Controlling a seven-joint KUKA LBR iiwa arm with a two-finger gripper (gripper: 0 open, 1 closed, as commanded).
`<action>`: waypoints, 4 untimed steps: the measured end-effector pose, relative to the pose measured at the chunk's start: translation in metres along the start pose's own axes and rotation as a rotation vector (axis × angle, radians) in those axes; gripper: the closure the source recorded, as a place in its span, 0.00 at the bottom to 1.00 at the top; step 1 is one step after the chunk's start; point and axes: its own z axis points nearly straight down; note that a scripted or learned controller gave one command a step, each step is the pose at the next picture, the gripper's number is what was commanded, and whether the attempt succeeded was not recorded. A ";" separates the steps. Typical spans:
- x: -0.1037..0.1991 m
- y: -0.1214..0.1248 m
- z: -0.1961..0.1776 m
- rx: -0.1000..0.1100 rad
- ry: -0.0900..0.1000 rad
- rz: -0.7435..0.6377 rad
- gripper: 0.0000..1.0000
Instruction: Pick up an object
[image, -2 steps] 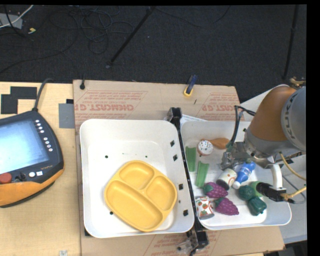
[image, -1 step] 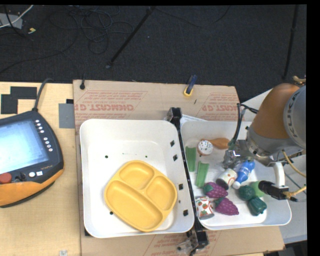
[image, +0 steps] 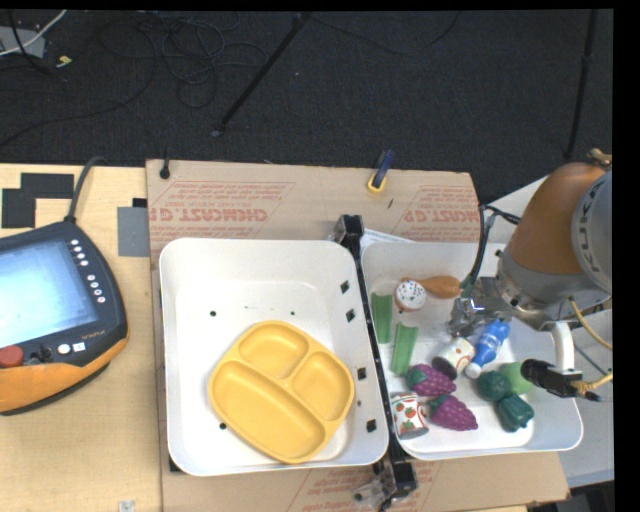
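Purple plastic grapes lie nearest in the right bin, knobbly and matte, beside a small printed can and dark green toy vegetables. The yellow tray, smooth moulded plastic with three wells, sits alone in the left bin. Further in are a blue bottle, two green sticks, a white ball and a tan oval piece. The end effector is low among these, just by the bottle; I cannot tell how it is set. Nothing looks lifted, so I judge the pick not yet done. Brown cardboard backs the desk.
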 end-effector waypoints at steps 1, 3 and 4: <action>0.052 -0.022 -0.219 -0.022 -0.005 -0.016 1.00; -0.007 -0.016 -0.123 -0.002 -0.002 -0.009 1.00; -0.009 -0.016 -0.131 0.002 -0.002 -0.008 1.00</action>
